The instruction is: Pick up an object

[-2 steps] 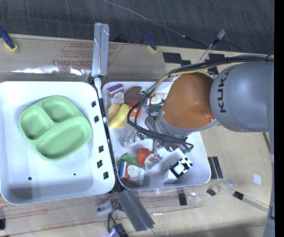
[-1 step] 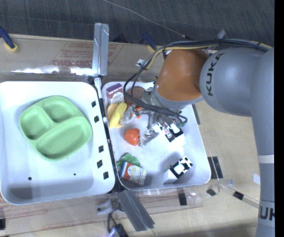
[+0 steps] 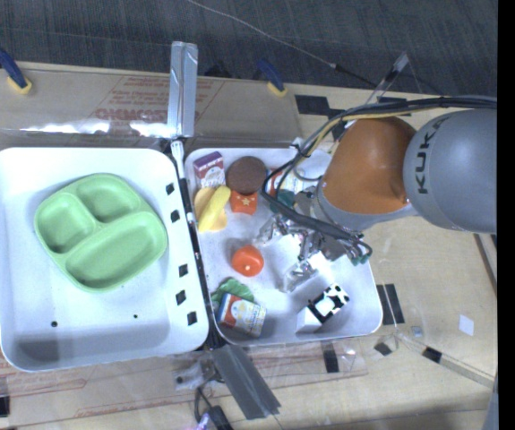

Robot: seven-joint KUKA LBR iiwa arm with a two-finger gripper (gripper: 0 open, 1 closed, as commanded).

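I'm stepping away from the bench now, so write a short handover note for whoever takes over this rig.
Gripper: lowered into the right white bin, over its bare middle; nothing visibly held, finger state unclear.
Right bin holds: orange round toy, yellow banana-shaped toy, brown round disc, small red block, black-and-white checkered cube, printed can lying on its side.
Left white bin: green divided plate.
Done: nothing picked.
Left: grasp and lift one object.

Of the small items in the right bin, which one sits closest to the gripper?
The black-and-white checkered cube, just below the gripper near the right bin's lower right corner. The orange ball is farther left; the banana and can farther still.
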